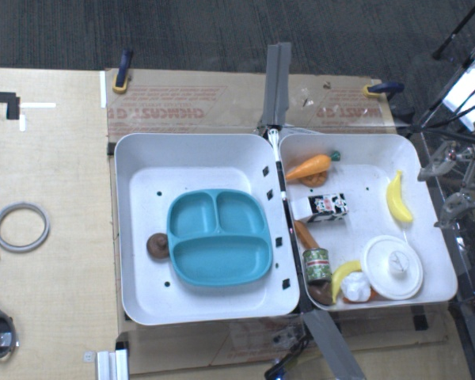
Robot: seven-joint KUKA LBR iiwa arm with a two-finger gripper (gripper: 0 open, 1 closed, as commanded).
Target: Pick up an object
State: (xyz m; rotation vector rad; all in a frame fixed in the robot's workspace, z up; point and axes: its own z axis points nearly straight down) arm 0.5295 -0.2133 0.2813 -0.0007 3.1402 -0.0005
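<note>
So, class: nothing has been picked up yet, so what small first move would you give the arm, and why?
Probably bring the arm in from the right to hover above the yellow banana in the right bin. It lies apart from the other items with bare floor around it, while the carrot, cow-print box and can sit crowded near the divider.

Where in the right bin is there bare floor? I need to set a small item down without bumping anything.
Bare floor lies mid-bin, between the cow-print carton, banana and white lid, and along the far wall right of the carrot. The near-left corner around the can is crowded.
</note>
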